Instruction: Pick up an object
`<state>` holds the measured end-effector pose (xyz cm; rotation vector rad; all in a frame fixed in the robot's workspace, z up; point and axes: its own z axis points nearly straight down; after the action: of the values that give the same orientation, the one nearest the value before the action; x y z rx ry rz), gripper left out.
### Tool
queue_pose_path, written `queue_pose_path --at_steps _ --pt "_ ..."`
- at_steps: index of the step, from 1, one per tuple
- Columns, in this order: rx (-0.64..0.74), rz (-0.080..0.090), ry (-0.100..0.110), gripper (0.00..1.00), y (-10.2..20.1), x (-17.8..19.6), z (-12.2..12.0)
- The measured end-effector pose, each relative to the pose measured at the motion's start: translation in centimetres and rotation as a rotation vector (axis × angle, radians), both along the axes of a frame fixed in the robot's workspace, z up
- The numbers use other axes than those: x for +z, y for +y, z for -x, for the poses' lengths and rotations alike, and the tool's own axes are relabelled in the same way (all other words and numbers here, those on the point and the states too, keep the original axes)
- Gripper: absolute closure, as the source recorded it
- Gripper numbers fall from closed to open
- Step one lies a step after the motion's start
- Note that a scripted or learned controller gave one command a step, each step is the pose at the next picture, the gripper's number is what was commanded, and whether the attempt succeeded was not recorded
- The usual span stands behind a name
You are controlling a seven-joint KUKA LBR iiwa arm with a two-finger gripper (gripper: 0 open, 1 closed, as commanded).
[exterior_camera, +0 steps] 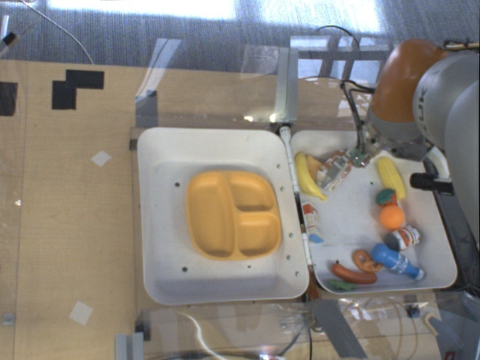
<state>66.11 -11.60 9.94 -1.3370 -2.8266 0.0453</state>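
Gripper [339, 169] low in right bin [442, 276], jaw state unclear; banana [308, 176] just beside, long axis running top to bottom.

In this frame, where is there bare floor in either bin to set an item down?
Left bin: a bare white margin rings the yellow divided tray. Right bin: a bare patch mid-floor, between the banana and the orange ball. Its right side and front edge are crowded with toys.
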Motion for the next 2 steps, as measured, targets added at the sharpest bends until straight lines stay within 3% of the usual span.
queue_pose_path --at_steps 1,2 --pt "0.026 -0.002 0.001 0.00 0.24 0.00 0.04" --pt "0.063 -0.018 0.005 0.00 -0.58 -0.12 0.24"
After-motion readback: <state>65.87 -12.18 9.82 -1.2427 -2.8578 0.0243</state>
